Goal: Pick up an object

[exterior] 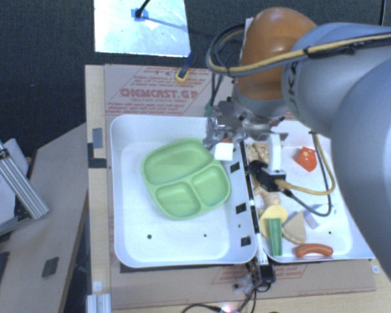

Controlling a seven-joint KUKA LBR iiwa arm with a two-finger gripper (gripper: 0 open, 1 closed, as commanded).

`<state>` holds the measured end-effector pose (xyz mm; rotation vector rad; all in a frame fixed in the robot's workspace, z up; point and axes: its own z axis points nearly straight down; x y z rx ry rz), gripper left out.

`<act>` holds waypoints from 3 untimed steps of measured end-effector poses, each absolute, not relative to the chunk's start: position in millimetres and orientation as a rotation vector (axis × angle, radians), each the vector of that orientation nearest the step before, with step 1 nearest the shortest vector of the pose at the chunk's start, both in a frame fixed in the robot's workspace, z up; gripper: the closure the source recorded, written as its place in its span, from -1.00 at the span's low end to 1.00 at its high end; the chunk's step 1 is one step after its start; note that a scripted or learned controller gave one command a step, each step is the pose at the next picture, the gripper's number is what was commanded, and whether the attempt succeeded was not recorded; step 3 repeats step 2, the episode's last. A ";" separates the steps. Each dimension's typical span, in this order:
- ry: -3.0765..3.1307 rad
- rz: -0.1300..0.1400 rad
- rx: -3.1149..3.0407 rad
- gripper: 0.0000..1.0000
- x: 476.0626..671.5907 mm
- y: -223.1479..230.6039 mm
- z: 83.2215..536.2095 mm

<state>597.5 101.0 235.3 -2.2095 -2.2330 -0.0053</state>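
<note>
A: Okay, quick pass. Where's the gripper (225, 142)?

B: Far end of the divider between the two bins, hanging low off the grey arm (352, 103) with the orange band (274, 44) above the wrist. It sits over the far right corner of the left bin (127, 194).

A: Open or closed?

B: Can't tell. Metal hardware and cables crowd that spot, so the tips don't separate out. A small white block (223, 151) sits right at the tip, touching or just below it, but I can't say it's between anything. Not calling it held.

A: Left bin contents?

B: A green divided plate (186, 178), three compartments, lying flat mid-bin. The white block is just beyond its far right edge.

A: Right bin (342, 223)?

B: Cluttered. A red piece (305, 158) towards the far right. Tan bits (257, 154) just right of the divider near the gripper. On the near side there's a yellow round piece (274, 214), a green stick (274, 235) touching it, a tan wedge (294, 228) beside that, and a red sausage shape (313, 250) at the near edge. A yellow cable (306, 191) loops across the middle.

A: Anything lifted?

B: Everything I can read looks to be resting in the bins. The white block is the only doubtful one.
</note>
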 end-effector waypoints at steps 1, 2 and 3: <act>-2.228 0.001 -2.215 1.00 596.7 111.6 216.4; -2.230 -0.003 -2.214 1.00 603.6 114.0 217.4; -2.230 -0.003 -2.214 1.00 603.6 114.0 217.4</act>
